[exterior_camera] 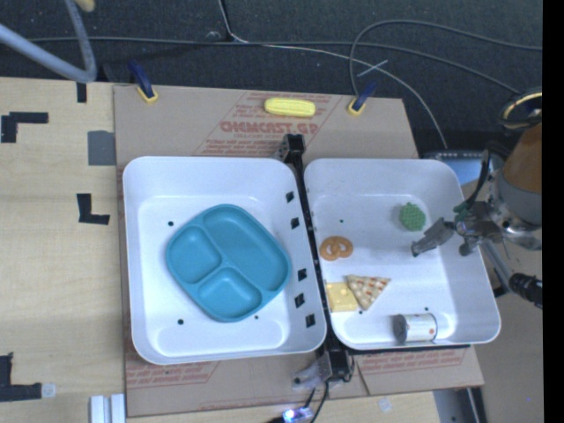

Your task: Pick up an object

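Catalogued from left to right, each place taken from the black divider [304,236] where the two bins met.

Left bin [141,263] — shallow, white, its inner wall against the divider. It held one blue compartment plate [227,261], three-sectioned, lying flat near the bin's middle and turned at a slant, well short of the divider.

Yellow banana-shaped toy [289,107] — outside both bins, on the printed cardboard beyond the divider's far end.

Right bin [458,324] — shallow, white, its inner wall against the divider's other side. Contents, moving away from the divider:
- pretzel-shaped piece [335,248], brown, just beside the divider about midway along it;
- yellow cheese-like block [341,296], close to the divider toward its near end;
- pizza-slice toy [367,287], touching that block on its far side;
- small grey and white can [414,328], lying on its side near the bin's front wall;
- green knobbly ball [411,216], well out from the divider, toward the far wall.

Gripper [446,238] — reaching in over the right bin's outer rim, farthest from the divider, just beyond the green ball. Its two dark fingers [428,239] stood spread apart with nothing between them.
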Tool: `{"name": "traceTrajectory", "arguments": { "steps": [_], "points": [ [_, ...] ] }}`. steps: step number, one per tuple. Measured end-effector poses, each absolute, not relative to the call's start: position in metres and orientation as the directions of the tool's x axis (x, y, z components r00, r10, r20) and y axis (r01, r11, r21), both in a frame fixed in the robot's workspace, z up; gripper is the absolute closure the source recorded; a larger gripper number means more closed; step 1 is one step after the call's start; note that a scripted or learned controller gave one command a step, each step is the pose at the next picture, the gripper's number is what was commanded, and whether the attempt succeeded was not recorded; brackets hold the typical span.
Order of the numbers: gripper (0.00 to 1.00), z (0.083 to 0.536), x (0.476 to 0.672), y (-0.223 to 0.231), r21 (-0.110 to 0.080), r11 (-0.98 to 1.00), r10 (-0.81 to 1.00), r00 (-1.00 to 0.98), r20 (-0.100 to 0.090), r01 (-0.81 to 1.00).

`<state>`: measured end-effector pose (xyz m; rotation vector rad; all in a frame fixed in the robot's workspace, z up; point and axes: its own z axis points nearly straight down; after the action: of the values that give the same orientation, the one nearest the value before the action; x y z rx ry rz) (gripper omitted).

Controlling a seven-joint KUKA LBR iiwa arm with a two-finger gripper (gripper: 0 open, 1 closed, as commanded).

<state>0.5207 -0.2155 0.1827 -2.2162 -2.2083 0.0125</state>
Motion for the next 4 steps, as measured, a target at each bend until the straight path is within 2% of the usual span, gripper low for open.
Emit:
{"name": "traceTrajectory", "arguments": {
  "steps": [1, 3, 4],
  "points": [
    [0.00, 0.190, 0.524, -0.215, -0.002, 0.001, 1.000, -0.001, 0.000, 1.000],
    [0.00, 0.091, 0.529, -0.216, -0.004, 0.001, 1.000, -0.001, 0.000, 1.000],
    [1.00, 0.103, 0.529, -0.216, -0.002, 0.002, 1.000, -0.002, 0.000, 1.000]
  ]
}}
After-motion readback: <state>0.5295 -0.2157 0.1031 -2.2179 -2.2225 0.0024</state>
